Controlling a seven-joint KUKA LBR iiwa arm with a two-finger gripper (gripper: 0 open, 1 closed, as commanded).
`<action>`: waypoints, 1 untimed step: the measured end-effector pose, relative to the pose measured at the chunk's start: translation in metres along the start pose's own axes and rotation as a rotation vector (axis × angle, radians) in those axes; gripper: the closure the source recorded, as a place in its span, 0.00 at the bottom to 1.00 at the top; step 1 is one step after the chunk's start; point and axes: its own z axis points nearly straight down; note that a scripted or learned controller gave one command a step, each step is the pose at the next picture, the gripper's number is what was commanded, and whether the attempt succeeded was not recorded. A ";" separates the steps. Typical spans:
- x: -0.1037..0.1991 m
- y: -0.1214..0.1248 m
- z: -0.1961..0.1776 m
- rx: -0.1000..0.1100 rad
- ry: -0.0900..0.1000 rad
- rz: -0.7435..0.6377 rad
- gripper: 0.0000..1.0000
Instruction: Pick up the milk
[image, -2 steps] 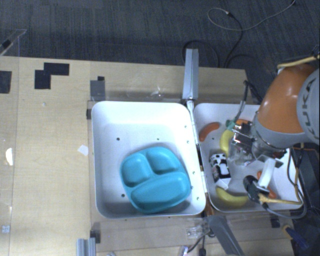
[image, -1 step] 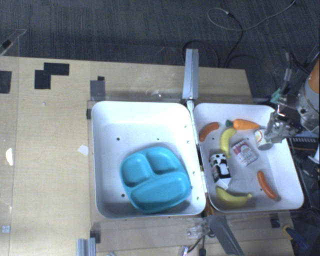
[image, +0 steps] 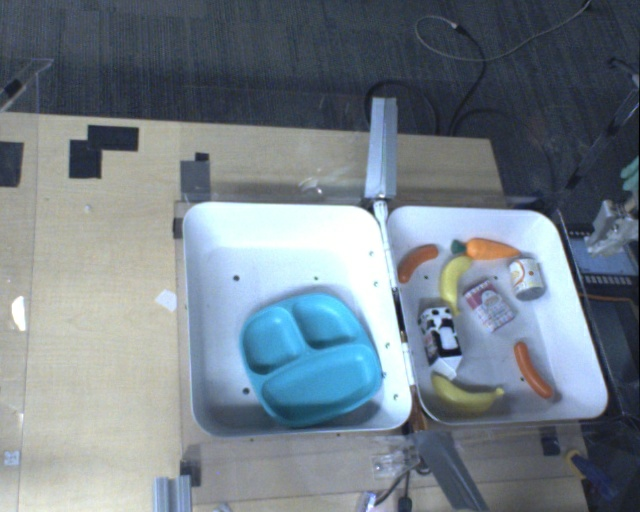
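Tool, as far as I can judge, is the pale grey part (image: 612, 228) at the right border of the view, outside the right bin (image: 570, 300) and well apart from the milk. Whether it is apart or together I cannot tell.

The milk (image: 440, 333) is a small carton with black and white patches. It lies in the right bin, close to that bin's left wall. Its long axis runs from the far side to the near side of the bin, almost parallel to this wall, with the near end leaning slightly to the right. The far end looks lighter and the near end darker; which end is the top I cannot say.

Just in front of the milk lies a yellow banana (image: 465, 393), crosswise to it and very close to its near end. Just behind the milk is a second yellow banana (image: 455, 280), curved. To the right of the milk, near it, lies a red and white packet (image: 488, 305). Further right and behind the milk is a small can (image: 525, 277), and beyond it a carrot (image: 492, 248). One orange sausage (image: 417, 262) lies behind the milk, another sausage (image: 533, 370) lies to its right and in front.

Left of the milk, in the left bin (image: 215, 300), rests a blue divided plate (image: 312, 357). Both bins stand on the pale worktop (image: 90, 330).
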 end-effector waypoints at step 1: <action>0.028 0.025 0.000 0.000 0.000 -0.263 1.00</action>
